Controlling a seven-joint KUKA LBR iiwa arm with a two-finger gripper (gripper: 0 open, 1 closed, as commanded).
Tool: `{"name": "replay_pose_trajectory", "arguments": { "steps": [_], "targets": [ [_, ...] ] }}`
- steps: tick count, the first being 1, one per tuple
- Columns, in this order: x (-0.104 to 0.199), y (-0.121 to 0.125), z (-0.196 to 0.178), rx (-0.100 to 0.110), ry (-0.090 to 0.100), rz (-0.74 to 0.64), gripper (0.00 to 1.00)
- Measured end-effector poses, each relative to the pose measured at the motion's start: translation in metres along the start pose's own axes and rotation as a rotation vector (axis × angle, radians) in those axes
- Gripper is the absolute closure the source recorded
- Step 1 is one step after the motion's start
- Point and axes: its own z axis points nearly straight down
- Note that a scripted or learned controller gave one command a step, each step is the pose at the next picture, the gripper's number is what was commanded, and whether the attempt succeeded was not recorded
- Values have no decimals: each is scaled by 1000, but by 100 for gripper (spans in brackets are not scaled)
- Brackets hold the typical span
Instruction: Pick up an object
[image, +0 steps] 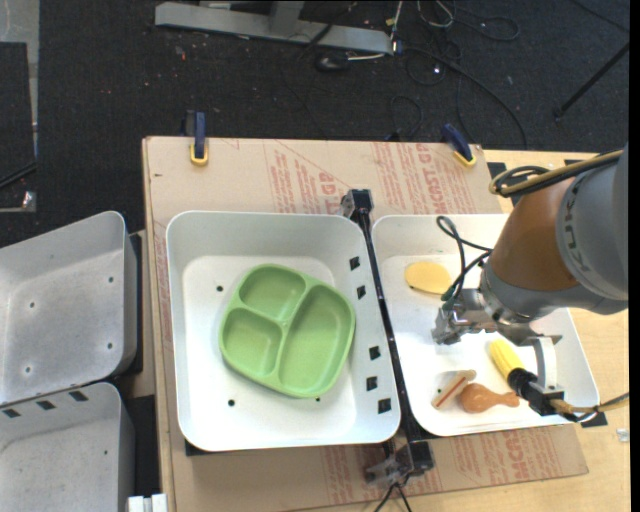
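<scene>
– On the counter (260, 170), what is the layout?

– Two shallow white bins stand side by side, their inner walls touching. The left bin (195, 390) holds a green plate (288, 330). The right bin (400, 240) holds the small items.

– How does the plate lie?

– It lies flat near the middle of the left bin, open side up. It has three compartments: two small ones on the left and one large one on the right. It is apart from every wall.

– Which items lie in the right bin?

– Three. A yellow oval (428, 277) lies flat toward the far side. A tan stick (452, 388) lies at a slant toward the near side. A brown drumstick (482, 398) lies just right of the stick, thin end pointing right. Whether stick and drumstick touch cannot be told.

– Where is the arm?

– The arm (560, 245) reaches in from the right and covers much of the right bin's right half.

– Where is the pincer?

– The pincer (450, 328) stands over the middle of the right bin, between the oval and the stick. It is near both and apart from both. The plate is well apart from it, across the bin walls.

– What is the pincer's state?

– Cannot be told: the slant of the view does not settle whether it is apart or together. All three small items lie on the bin floor.
</scene>
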Motion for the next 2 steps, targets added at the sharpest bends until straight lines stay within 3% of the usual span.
{"name": "replay_pose_trajectory", "arguments": {
  "steps": [2],
  "targets": [
    [2, -6, -111, -6, -2, -5, 100]
  ]
}}
